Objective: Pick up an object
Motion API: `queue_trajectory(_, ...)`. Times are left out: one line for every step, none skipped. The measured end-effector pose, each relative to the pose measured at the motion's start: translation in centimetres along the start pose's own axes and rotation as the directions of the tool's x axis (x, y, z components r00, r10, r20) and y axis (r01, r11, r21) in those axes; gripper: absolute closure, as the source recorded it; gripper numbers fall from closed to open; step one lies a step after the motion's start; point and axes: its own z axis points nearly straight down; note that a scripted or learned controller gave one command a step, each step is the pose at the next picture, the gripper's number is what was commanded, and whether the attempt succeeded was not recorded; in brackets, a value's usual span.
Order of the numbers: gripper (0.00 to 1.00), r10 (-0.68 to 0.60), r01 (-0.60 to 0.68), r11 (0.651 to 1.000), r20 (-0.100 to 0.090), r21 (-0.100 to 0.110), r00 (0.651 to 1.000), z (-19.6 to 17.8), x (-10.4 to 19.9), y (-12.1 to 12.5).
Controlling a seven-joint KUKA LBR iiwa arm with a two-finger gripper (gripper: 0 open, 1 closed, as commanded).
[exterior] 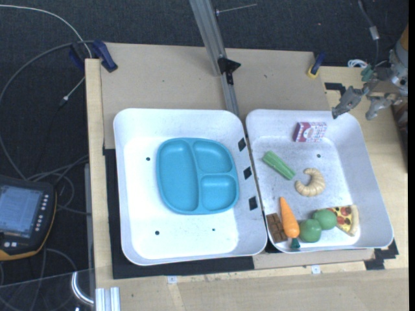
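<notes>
My gripper (358, 107) hangs over the bench just past the right bin's (363, 149) far right corner, its two fingers spread open with nothing between them. Inside that bin lie a small pink and white carton (309, 131), a green bean pod (278, 164), a beige croissant (310, 181), an orange carrot (289, 218), a brown chocolate bar (275, 227), two green round fruits (318, 226) and a pizza slice (345, 218). The carton is the nearest item to the gripper, down and to its left.
The left bin (133, 173) holds a blue divided plate (196, 175). A grey metal pole (211, 31) slants down to the gap between the bins. Blue clamps (102, 56) grip the bench's far edge. A tablet (21, 214) lies off the bench at left.
</notes>
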Motion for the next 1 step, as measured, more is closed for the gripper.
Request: queue_trajectory(0.0, 0.0, 0.0, 1.0, 0.0, 0.0, 1.0, 0.0, -0.01, -0.01)
